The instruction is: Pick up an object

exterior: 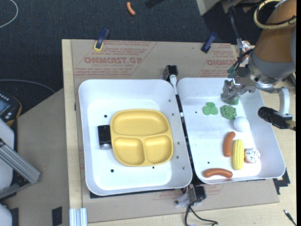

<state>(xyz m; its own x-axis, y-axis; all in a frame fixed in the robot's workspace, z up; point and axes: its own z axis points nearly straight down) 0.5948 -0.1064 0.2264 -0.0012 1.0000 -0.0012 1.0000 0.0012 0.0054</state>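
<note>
Two sausages [228, 143], two green pieces [210, 109], one corn cob [238, 154]; tool [230, 97] state unclear.

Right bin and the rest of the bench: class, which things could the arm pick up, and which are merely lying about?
Belonging to the job:
gripper
green leafy toys
white egg
two sausages
corn cob
speckled ball

Lying about:
yellow divided tray
black block
orange piece on the floor
</note>
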